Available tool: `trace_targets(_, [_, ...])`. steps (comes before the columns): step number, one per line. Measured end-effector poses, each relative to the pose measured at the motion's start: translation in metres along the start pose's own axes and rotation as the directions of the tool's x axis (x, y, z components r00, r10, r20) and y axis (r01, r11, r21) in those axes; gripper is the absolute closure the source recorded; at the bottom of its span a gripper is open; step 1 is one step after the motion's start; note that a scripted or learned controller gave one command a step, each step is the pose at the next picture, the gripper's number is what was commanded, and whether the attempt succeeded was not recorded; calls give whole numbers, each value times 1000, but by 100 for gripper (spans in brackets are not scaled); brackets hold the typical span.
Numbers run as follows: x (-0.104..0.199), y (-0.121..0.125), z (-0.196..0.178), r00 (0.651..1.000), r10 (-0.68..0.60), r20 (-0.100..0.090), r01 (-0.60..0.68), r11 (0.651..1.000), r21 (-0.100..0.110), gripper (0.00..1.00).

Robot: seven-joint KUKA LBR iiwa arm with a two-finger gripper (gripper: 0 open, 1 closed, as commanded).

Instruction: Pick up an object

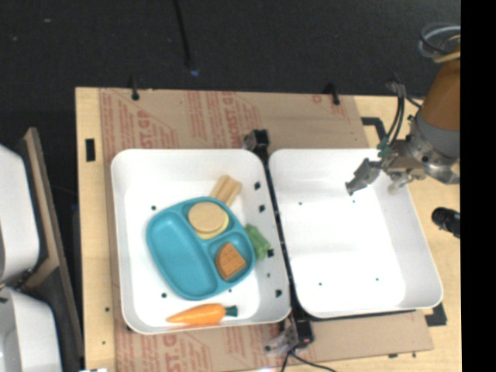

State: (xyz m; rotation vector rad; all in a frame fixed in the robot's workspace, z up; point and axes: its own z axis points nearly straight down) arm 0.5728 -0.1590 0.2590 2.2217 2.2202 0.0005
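Two shallow white bins are sitting side by side on one wooden bench (pixel 232 111) — smooth plastic, rounded corners. The right bin (pixel 387 285) is showing just bare floor with a few dark dots. The left bin (pixel 132 184) is holding all the objects.

One arm (pixel 442 122) is reaching in from the right, grey with an orange band. One gripper (pixel 361 178) is hanging over the right bin's upper part, near its back rim, touching nothing and holding nothing; whether its fingers are apart or together, cannot tell — too small and dark.

In the left bin: one blue divided tray (pixel 174 258), glossy, rounded, lying flat at centre. One orange carrot (pixel 198 314), tapered, lying below the tray near the front wall. One round tan disc (pixel 209 218) resting in the tray's upper compartment. One brown textured toast-like piece (pixel 231 261) in the tray's right compartment. One pale wooden block (pixel 226 188) just above the tray. One small green piece (pixel 260 242) at the tray's right edge.
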Motion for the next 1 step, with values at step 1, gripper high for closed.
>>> trace_targets(1, [-32, 28, 80, 1000, 2, -1, -2, 1000, 7, 0])
